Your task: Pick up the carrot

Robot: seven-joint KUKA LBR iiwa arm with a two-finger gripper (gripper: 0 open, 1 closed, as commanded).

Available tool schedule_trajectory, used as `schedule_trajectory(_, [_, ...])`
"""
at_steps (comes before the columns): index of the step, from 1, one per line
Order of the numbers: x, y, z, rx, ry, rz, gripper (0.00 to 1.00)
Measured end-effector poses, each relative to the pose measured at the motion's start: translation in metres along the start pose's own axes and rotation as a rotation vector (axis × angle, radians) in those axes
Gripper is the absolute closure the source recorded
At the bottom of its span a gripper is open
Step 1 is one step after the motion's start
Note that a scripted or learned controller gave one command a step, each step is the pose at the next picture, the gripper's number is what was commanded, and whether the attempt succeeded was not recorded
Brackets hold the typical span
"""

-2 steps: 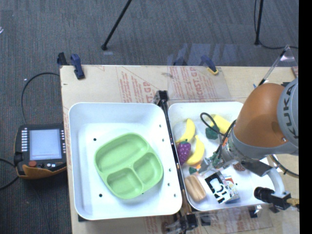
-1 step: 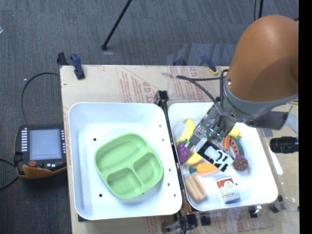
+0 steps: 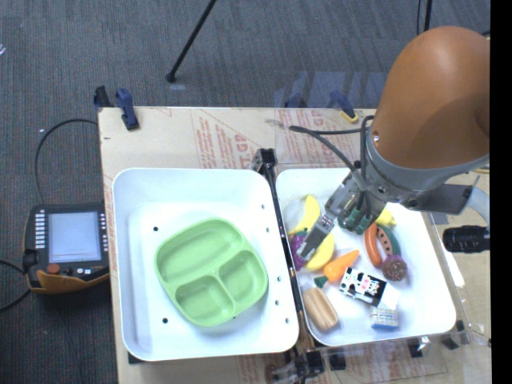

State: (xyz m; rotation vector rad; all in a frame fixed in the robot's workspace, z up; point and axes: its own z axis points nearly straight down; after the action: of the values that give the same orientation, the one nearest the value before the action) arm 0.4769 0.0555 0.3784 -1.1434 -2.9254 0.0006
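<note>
Hovering over the right white bin [image 3: 436, 294], the grey two-finger gripper [image 3: 322, 232] has its fingertips low beside the yellow plastic banana [image 3: 318, 246], just up and left of the small orange toy carrot [image 3: 342, 264]; whether the fingers are spread or closed I cannot tell. The carrot lies untouched, with the banana touching it and a black-and-white carton [image 3: 362, 285] just below-right. Closing here would likely catch the banana instead, or shove the carrot aside.

- carrot [image 3: 340, 266] is a small orange toy one with a green stub at its lower-left end
- lying flat and tilted, fat end pointing up-right
- sits mid right bin, touching the yellow banana
</note>
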Motion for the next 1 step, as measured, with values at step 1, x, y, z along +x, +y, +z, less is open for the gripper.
schedule_trajectory(1, [-0.0611,-0.0617,0.1692,0.007,0.010,-0.242,0.00])
